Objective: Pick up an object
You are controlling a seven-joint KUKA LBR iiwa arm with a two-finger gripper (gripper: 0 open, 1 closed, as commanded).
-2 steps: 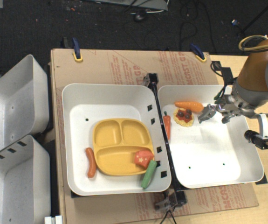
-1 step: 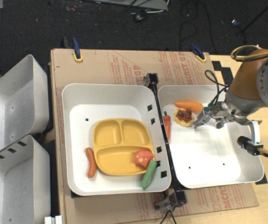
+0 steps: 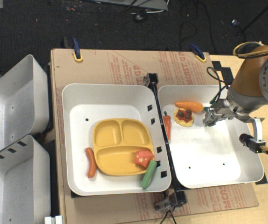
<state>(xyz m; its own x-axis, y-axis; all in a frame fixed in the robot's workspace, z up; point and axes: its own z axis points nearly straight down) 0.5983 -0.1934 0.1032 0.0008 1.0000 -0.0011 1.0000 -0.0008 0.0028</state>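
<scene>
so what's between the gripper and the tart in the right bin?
Nothing: the camera view shows bare white bin floor between the gripper and the tart. The carrot lies just behind the tart, off that line.

bench (image 3: 124, 66) | brown board top | 2 white bins side by side: left bin (image 3: 73, 125), right bin (image 3: 217, 171)

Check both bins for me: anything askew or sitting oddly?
The green cucumber leans off the yellow tray against the left bin's rim, and an orange carrot is wedged along the divider wall of the right bin. Nothing looks spilled or damaged.
</scene>
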